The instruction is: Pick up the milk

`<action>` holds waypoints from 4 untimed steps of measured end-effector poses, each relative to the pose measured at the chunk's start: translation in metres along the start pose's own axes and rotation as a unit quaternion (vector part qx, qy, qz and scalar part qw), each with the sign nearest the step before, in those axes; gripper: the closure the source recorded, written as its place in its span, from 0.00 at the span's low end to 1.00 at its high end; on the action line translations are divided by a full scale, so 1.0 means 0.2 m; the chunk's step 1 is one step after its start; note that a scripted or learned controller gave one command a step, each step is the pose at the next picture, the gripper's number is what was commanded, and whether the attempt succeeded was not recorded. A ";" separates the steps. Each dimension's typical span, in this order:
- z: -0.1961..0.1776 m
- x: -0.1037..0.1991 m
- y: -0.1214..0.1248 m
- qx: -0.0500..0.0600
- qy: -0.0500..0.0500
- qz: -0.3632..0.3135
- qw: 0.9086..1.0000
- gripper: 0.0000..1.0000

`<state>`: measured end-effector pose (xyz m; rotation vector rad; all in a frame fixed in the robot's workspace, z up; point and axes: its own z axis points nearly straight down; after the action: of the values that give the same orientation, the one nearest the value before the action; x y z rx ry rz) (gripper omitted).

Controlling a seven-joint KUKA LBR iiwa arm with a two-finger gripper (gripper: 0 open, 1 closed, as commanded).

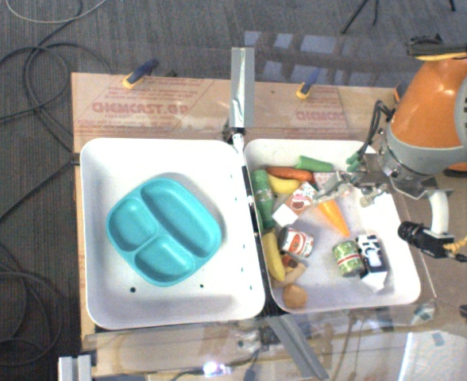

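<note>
Nearest us, at the bottom of the camera view, runs the bench's metal front rail, and just above it sit the two shallow white plastic bins. The left bin holds a turquoise three-compartment plastic plate, lying near its middle. The right bin holds the clutter of toy groceries.

In that right bin, we find the small black-and-white milk carton at about 4 o'clock from the bin's centre, lying near the right wall and touching or just beside a green round can at its 9 o'clock. A red-and-white box lies at 9 o'clock of the can, a yellow plastic banana runs along the left wall, and an orange plastic carrot sits near the centre.

The grey arm with its orange band reaches in from 3 o'clock, and its two-finger gripper hovers at about 12 o'clock of the bin's centre, above the carrot and well apart from the milk. We cannot tell how the gripper is set; nothing visibly sits in it.

We judge the task barely begun: the milk lies untouched in the bin, so the approach toward 5 o'clock, the descent, the grasp and the lift all remain.
</note>
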<state>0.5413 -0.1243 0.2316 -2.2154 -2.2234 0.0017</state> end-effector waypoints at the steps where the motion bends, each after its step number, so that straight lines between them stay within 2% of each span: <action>1: 0.13 -0.26 -0.13 -0.001 -0.001 -0.039 0.999 0.00; 2: 0.15 -0.29 -0.22 -0.001 -0.001 -0.174 0.985 0.00; 3: 0.57 -0.41 -0.23 -0.016 -0.011 -0.173 0.985 0.00; 4: 0.50 -0.37 -0.22 -0.017 -0.006 -0.177 0.984 1.00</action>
<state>0.4980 -0.1992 0.1325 -1.8055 -2.6061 -0.0254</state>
